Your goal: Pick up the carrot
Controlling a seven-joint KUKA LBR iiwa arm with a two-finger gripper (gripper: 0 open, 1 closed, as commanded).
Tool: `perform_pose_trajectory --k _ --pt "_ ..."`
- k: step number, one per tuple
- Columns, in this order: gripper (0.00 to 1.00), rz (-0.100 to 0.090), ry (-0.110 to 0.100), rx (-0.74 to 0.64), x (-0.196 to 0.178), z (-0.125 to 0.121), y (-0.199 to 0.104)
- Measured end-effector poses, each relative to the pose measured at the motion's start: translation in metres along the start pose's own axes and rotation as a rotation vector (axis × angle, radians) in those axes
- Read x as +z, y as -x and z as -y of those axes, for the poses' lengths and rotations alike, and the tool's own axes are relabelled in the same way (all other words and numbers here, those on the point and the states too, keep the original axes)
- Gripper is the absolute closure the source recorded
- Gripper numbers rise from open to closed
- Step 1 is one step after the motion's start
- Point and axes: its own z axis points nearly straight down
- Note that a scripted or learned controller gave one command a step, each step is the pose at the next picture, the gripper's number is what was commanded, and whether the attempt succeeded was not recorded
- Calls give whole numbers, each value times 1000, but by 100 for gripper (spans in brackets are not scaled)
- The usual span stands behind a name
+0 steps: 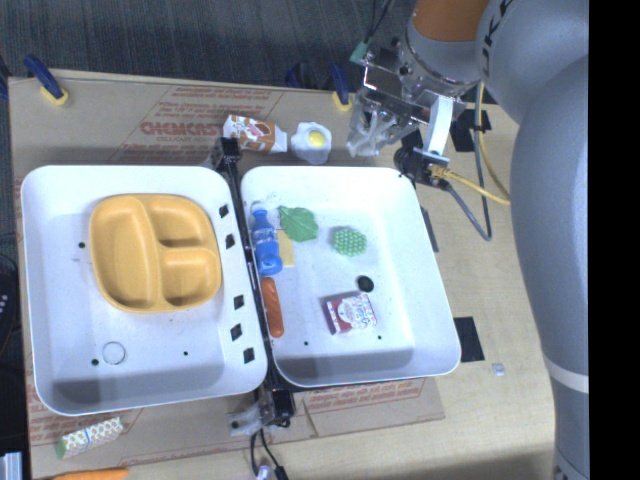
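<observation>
Gripper [372, 133] hangs over the bench just beyond the far rim of the right bin [425, 268], near that bin's far right corner. Fingers look translucent and blurred; cannot tell whether they are spread or pressed together. Nothing visible between them. Grey arm with orange band enters from the right, above it.

Carrot [272, 308] lies in the right bin, tight along the left wall, toward the near half. Long axis runs near-to-far, roughly parallel to the divider between the two bins. Slight tilt only. Which end is the tip: not clear.

Blue bottle [265, 240] lies just beyond the carrot's far end, same line along the wall, touching or nearly so. A yellow piece [287, 252] sits just beside the bottle. Green leaf [299, 223] is next to the bottle on its right. Green dotted ball [348, 240] is near the bin's middle. Small black disc [365, 285] sits nearer the front, and a red and white packet [350, 314] lies to the carrot's right, apart from it.

Left bin [50, 298] holds a yellow divided tray [155, 251].

Outside the bins, on the cardboard past the far rims: a small carton [250, 133] and a white and yellow toy [312, 142], just beside the gripper.

Carrot and gripper are well apart, at opposite corners of the right bin.
</observation>
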Motion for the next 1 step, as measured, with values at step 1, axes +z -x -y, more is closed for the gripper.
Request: perform_pose_trajectory --k 1 --pt "100 1 -2 -7 -10 0 -1"
